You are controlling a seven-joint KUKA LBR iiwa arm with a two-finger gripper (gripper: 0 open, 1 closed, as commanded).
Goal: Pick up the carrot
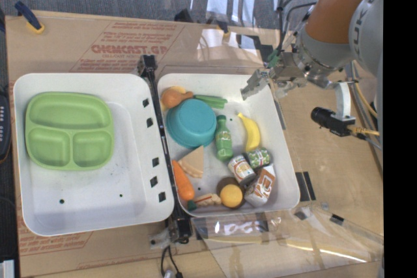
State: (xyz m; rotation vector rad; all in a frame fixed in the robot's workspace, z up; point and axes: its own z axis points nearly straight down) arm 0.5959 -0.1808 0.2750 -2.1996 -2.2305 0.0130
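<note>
Against the left wall of the right bin (277, 115), carrot (182, 180) lying beside a sandwich wedge (193, 162), below a teal bowl (191, 123), end effector (255, 85) above the bin's upper right corner, well apart from it, its state not discernible, green divided plate (68, 131) in the left bin (130, 185)

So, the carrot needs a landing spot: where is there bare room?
Left bin: bare floor below and right of the green tray. Right bin: bare strip along its top wall; crowded elsewhere, the carrot against its left wall.
</note>
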